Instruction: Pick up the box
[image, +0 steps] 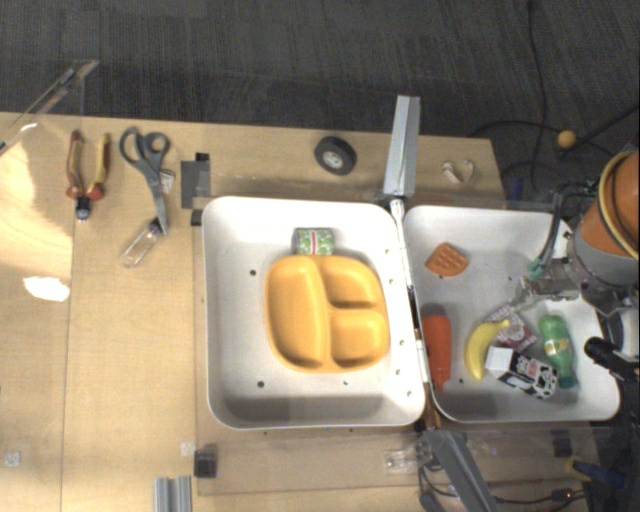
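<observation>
Two shallow white bins on the wooden bench (100, 330); arm at the right bin, box not yet lifted.

Camera view: left bin (235, 390) holds a yellow three-compartment plastic tray (325, 310) and a small green-and-red packet (313, 241). Right bin (590, 405) holds the small white printed cardboard box (528, 374), lying near the front wall, touching a yellow banana (484, 347) and just beside a green plastic bottle (557, 349); an orange carrot (437, 349) and an orange ridged piece (446, 261) lie apart. Jaws (540, 275): open or closed, cannot tell. Risk, as judged: crowding may make the jaws catch banana or bottle, or nudge the box against the wall.
</observation>
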